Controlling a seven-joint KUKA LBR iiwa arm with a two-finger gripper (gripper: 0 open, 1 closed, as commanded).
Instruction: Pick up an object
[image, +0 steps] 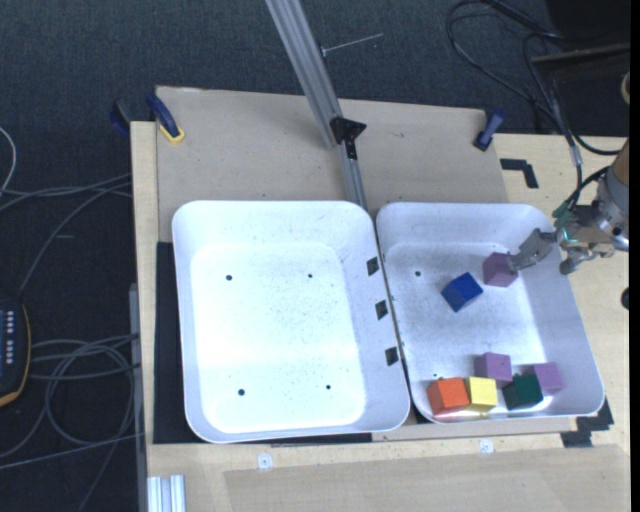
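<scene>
From the camera fixed above the bench, my two-finger pincer (545, 256) reached in from the right edge, over the upper right part of the right-hand shallow white plastic bin (565, 310). One grey finger (530, 250) touched the right side of a small mauve cube (499, 269); the other finger sat apart to the right. Whether that cube was truly clamped between my fingers, I could not tell, for the cube lay beside the one finger, not plainly between the two.

A blue cube (462, 291) lay just left and below the mauve one, tilted on the bin floor. Along the near wall of the same bin sat a cluster: an orange block (449, 394), a yellow block (482, 392) touching it, a dark green block (522, 391), a purple cube (493, 365) behind the yellow one, and another purple cube (548, 376) by the right corner.

The left-hand white bin (200, 300) lay alongside, touching the right one at the middle.
</scene>
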